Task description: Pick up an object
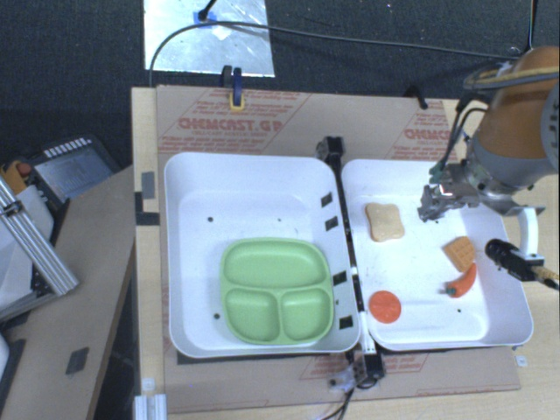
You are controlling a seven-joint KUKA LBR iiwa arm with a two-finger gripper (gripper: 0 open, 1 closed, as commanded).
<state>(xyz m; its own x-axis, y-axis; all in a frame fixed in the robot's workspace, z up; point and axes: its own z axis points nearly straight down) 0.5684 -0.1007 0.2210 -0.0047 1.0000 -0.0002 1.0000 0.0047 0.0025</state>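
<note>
Hovering over the upper middle of the right bin, the gripper sits just right of the bread slice and apart from it; the tip is small and dark in this view, so I cannot tell how it is set, and nothing is visibly caught in it. Arm enters from the right, orange band above the wrist. Progress, as a judgement: pick not yet made, all candidates lie on the bin floor, so approach, descent, closure and lift all remain. Nearest candidate is the bread slice, tan, roughly rectangular, lying flat, long axis running up-down in the view with a slight lean, its narrower top end toward the far wall. Next outward: a small orange-brown cracker-like piece below and right of the gripper, squarish, set on the diagonal, no clear long axis. Touching or just below it, the carrot-like piece, long axis diagonal, one end up-right, the dark green end down-left. Further toward the near wall, an orange-red disc, round, no heading. Left bin bears a green divided plate, well apart from the gripper, probably not the target here
</note>
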